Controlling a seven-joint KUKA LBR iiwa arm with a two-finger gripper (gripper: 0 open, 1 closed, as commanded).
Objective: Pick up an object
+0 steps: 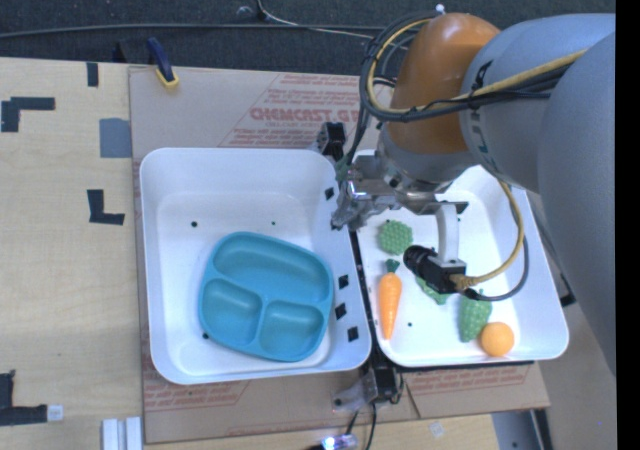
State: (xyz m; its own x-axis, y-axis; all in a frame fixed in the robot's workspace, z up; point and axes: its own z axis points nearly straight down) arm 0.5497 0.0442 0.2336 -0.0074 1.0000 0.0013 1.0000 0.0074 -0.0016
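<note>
Gripper [350, 206]: low over the wall shared by left bin [165, 188] and right bin [528, 273]. Spread or pressed together: cannot tell. Nothing visibly held. At its seven o'clock, in left bin: blue divided plate [265, 296]. At four o'clock, in right bin: knobbly green piece [396, 236]. At five o'clock: carrot [388, 303]. Further right, second green piece [473, 316], then orange [496, 338] at that bin's five o'clock corner. Reads as approach stage, no grasp yet. Next move calls for centring above one item, descending, closing.

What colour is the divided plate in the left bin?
The plate is light blue, camera view.
</note>
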